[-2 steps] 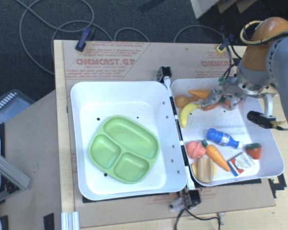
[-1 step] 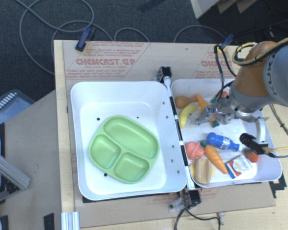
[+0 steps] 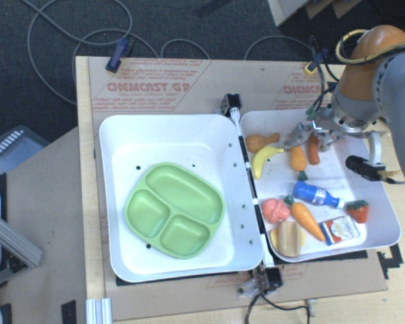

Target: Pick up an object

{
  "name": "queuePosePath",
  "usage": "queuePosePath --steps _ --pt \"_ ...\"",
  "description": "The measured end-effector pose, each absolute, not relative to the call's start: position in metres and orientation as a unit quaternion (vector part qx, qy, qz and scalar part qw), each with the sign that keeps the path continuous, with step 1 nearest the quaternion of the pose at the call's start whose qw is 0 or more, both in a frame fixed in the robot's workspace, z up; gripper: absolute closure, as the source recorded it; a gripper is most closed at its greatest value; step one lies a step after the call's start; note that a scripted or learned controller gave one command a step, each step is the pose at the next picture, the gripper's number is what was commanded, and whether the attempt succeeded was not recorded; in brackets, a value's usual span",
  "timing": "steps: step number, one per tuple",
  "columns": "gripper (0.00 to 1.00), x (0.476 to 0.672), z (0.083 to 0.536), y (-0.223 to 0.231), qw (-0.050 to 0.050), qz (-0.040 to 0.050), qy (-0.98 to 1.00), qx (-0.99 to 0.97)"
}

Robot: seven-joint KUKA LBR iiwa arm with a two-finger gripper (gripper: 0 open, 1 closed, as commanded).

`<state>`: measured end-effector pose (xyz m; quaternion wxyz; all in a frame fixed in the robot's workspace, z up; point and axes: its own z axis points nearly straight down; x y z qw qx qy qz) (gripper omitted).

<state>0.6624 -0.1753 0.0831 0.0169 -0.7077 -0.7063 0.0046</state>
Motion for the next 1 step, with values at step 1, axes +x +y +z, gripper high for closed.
queuePosePath --steps 1 --pt "1.0 0.6626 0.0929 -0.1783 0.011 0.0063 -0.707 -0.707"
